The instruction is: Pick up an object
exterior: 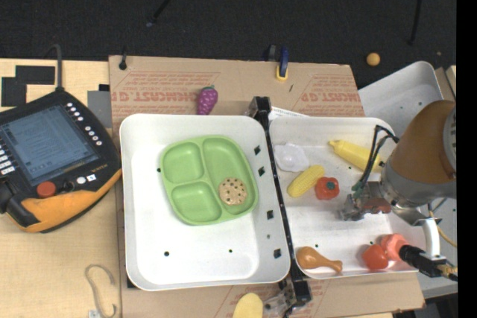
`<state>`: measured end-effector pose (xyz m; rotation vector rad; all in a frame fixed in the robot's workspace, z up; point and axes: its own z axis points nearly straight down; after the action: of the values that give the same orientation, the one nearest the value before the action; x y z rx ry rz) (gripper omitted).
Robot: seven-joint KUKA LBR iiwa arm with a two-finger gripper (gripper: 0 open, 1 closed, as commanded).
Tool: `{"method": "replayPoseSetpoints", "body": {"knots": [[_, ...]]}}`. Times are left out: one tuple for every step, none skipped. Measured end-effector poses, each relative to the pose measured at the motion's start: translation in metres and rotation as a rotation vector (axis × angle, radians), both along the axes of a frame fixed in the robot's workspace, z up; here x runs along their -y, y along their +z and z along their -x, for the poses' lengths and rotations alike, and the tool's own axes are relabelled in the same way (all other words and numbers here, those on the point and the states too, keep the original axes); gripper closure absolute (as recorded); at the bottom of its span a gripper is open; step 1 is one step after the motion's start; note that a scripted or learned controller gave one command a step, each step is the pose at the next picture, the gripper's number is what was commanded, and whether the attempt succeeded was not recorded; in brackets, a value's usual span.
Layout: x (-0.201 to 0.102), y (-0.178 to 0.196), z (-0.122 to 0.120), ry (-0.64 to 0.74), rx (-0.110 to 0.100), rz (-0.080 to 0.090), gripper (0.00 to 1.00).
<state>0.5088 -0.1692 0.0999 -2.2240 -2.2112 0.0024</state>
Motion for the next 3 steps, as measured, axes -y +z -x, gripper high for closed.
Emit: {"method": "replayPoseSetpoints", "body": {"knots": [[0.003,0.061,0.005,0.000,0.006,0.003,1.00],[-0.006,0.117,0.004,0.006,0.007,0.003,1.00],[-0.005,0.128,0.004,0.005,0.005,0.002,1.00]]}}
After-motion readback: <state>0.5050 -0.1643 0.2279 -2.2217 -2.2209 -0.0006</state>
